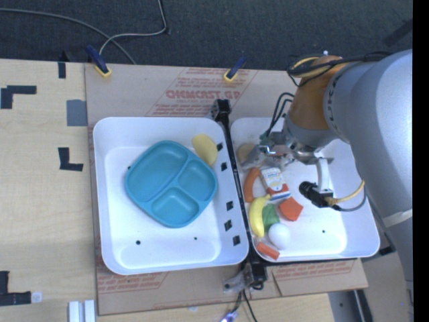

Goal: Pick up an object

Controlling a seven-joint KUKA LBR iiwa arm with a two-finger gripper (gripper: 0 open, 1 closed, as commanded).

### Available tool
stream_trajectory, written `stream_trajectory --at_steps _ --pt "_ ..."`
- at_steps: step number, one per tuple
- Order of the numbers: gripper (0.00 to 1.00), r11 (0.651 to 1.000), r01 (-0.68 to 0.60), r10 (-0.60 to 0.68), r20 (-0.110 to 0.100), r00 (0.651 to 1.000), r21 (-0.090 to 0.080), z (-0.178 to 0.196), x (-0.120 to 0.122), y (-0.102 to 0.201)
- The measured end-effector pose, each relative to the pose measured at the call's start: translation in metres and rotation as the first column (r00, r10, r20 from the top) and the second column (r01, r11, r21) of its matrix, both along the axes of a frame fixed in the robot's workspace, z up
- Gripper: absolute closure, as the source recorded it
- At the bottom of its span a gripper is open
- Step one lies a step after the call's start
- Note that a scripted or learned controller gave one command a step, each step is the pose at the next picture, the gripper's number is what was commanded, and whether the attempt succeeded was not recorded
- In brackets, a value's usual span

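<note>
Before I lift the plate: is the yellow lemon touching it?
Touching: the camera view shows the lemon resting against the blue plate's upper right rim, no gap.

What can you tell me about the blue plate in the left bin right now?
The blue plate is a light blue divided tray that looks like plastic, with rounded corners and three compartments, all bare. It lies flat, right side up and turned at a slant, in the middle of the left bin. A yellow lemon-like piece sits at its upper right edge, seemingly touching it. The gripper is over the other bin.
</note>
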State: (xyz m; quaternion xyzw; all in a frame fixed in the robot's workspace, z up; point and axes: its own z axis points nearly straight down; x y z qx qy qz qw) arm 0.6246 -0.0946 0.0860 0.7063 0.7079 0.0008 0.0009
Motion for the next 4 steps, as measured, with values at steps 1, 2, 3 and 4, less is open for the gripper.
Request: stream_trajectory --at_steps 1,2,3,4 --pt "1.00 1.000 0.000 0.000 0.000 1.000 -0.001 0.010 0.000 0.000" --pt "0.00 1.000 0.000 0.000 0.000 1.000 0.000 0.010 0.000 0.000" --pt "0.00 1.000 0.001 -0.001 0.002 1.000 -0.001 0.001 -0.041 -0.014" --pt "0.00 1.000 0.000 0.000 0.002 1.000 -0.001 0.000 -0.003 0.001"
